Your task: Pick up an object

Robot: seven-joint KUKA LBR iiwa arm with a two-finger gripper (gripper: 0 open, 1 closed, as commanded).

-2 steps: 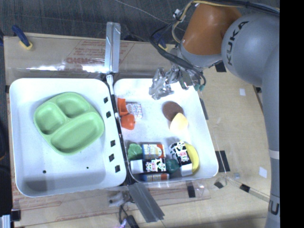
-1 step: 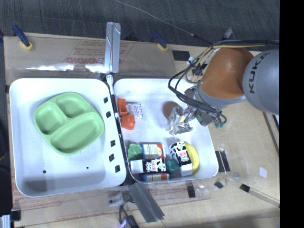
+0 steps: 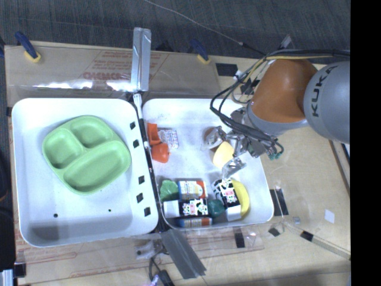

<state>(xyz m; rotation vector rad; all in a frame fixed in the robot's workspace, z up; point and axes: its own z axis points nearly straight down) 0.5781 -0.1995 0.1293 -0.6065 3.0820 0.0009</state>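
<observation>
Claw [image 3: 233, 159] lowered into right bin [image 3: 196, 109] beside pale yellow object [image 3: 222, 154], finger spacing impossible to tell; banana [image 3: 241, 196], cow-print cartons [image 3: 195, 207], green item [image 3: 168, 189] and orange item [image 3: 159, 152] inside same bin; green divided plate [image 3: 86, 154] in left bin [image 3: 36, 219].

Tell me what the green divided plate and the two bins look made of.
Green divided plate: likely moulded plastic, matte with a soft sheen, uniform colour, rounded compartment edges.
Left bin and right bin: probably thin formed plastic, smooth white with rounded corners; could be coated metal.
</observation>
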